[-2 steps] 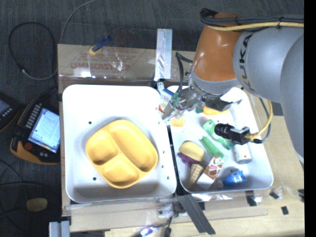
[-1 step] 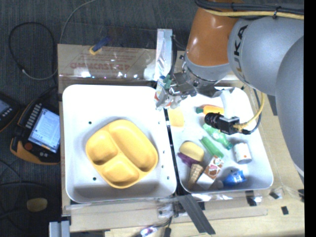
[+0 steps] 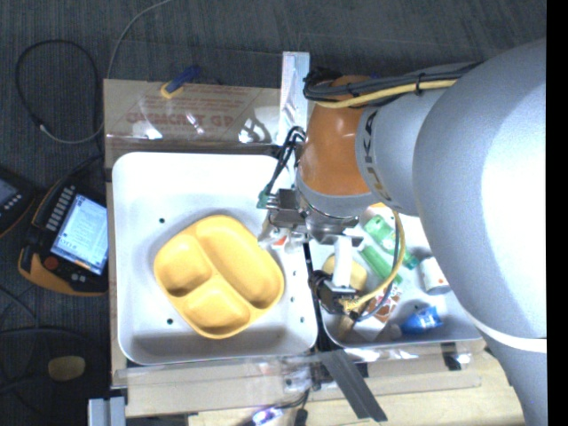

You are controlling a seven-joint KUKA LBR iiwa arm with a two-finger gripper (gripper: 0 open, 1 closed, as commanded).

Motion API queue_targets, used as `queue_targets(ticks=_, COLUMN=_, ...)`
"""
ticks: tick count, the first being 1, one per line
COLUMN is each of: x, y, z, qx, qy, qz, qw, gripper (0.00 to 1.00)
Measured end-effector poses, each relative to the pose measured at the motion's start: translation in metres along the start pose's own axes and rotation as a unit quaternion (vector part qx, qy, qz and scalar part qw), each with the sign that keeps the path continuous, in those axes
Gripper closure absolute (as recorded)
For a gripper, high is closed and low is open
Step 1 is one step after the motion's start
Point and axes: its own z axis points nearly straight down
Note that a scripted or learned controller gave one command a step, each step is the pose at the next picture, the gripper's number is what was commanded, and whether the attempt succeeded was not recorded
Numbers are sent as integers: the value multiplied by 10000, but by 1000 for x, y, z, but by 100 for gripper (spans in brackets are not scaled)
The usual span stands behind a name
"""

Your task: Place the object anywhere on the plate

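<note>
Arm [image 3: 461, 149]: grey, orange band, covers most of the right bin [image 3: 377, 337] from above. Claw [image 3: 300, 229] sits under the wrist, over the divider between the bins. The wrist hides its tip, so I cannot tell whether it is released, clenched or grasping, and nothing is visibly held.

Left bin [image 3: 142, 185]: on the claw's left, holding only the plate.

Plate [image 3: 217, 275]: yellow, moulded into compartments, down-left of the claw and near it. Nothing lies on it, so the placing is not done.

Object: not clear which item is meant. All candidates lie in the right bin, right of and below the claw.
- Green bottle [image 3: 380, 238]: just right of the claw and partly under the arm. Probably light, hollow plastic with smooth, slippery sides. Best gripped across the body.
- Yellow rounded item [image 3: 348, 272]: closest, just down-right of the claw. Looks like toy fruit, light and firm, and the curved skin may squirt out. Pinch across the widest part.
- Blue item [image 3: 419, 319]: further down-right, small and likely light. Shape unclear.
- White item [image 3: 435, 279]: far right at the arm's edge, tiny and half hidden.

Nothing here looks fragile or heavy.
</note>
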Motion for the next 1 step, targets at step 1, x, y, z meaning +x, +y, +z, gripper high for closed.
queue_targets(ticks=1, x=57, y=-24, z=45, qx=19, qy=-4, qz=1311, qw=9914, gripper=100)
